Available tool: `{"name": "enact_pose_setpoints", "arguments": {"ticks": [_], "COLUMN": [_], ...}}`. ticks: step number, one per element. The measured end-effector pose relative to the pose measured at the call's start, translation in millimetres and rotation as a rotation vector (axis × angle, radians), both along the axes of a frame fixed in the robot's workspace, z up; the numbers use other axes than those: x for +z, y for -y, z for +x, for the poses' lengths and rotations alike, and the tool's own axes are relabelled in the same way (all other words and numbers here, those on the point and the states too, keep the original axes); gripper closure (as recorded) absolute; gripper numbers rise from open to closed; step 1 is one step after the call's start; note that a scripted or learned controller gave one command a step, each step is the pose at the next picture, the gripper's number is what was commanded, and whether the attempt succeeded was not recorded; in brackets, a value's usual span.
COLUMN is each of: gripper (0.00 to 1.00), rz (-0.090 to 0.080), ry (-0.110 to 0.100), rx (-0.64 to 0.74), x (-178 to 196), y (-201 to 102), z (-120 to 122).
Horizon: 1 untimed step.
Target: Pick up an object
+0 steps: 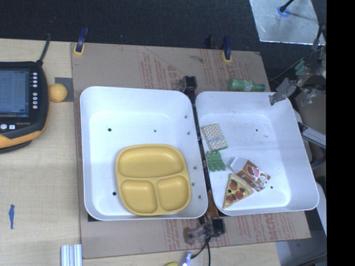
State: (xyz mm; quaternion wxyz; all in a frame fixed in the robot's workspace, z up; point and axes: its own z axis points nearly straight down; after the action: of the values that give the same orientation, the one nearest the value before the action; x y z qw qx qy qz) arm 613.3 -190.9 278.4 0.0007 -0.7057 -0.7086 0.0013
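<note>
The right bin [277, 121] holds several small items along its left and front parts. A pale speckled cracker square [214, 136] lies near the bin's left wall, with a green block [214, 160] just in front of it. Nearer the front lie a pizza slice [237, 189] and a brown and white packet [254, 174], touching each other. A yellow divided plate [153, 178] fills the front of the left bin [133, 110]. My gripper [277, 97] sits at the right bin's back right corner, above the rim and well away from the items.
A green bottle [246, 85] lies on the cardboard behind the right bin. On the bench at left are a teach pendant [19, 104] and a yellow ball [57, 92]. Clamps [189, 83] hold the bins at their shared edge.
</note>
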Motion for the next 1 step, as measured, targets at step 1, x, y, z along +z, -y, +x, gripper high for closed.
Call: {"name": "enact_pose_setpoints", "arguments": {"ticks": [1], "gripper": [0.00], "rz": [0.000], "ry": [-0.002], "rx": [0.001], "x": [-61.4], "y": [21.3], "z": [-58.0]}}
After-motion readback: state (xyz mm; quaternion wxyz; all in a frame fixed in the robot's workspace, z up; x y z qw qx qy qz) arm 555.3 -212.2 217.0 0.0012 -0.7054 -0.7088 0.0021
